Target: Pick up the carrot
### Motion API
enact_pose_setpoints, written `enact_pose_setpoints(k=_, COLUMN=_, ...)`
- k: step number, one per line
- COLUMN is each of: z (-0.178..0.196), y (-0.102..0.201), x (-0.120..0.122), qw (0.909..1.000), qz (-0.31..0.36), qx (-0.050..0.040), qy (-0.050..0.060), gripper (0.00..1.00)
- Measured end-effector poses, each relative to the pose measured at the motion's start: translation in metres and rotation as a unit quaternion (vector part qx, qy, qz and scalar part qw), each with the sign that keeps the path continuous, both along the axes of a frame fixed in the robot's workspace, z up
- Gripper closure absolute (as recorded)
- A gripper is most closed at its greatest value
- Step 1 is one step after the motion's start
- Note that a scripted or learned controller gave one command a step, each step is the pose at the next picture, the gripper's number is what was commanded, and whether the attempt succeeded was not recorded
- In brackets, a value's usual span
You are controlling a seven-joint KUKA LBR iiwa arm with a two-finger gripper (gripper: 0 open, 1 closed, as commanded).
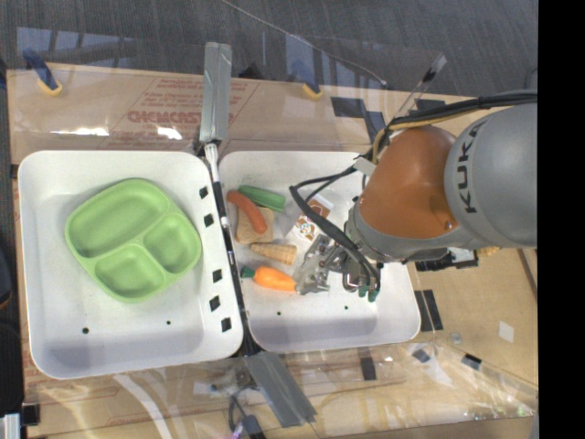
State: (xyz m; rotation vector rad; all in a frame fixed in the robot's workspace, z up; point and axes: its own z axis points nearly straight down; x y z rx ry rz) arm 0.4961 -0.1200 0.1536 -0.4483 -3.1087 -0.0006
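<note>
The carrot (272,280) is small and orange with a green stub at its left end. It lies flat near the left wall of the right bin (393,323). My gripper (317,277) hangs just to the right of the carrot, its metal fingers pointing down toward the bin floor close to the carrot's right tip. Nothing shows between the fingers. The grey arm with its orange band comes in from the right above the bin.
Behind the carrot lie a tan wedge (274,252), a sausage (249,211), a green vegetable (262,196) and a small printed packet (309,222). The left bin (46,337) holds a green divided plate (133,238). A black divider (222,263) runs between the bins.
</note>
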Motion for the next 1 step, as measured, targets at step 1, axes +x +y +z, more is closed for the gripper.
enact_pose_setpoints(k=1, z=0.047, y=0.0429, x=-0.0183, qw=0.9894, qz=-0.145, qx=-0.0001, qy=-0.001, gripper=1.0)
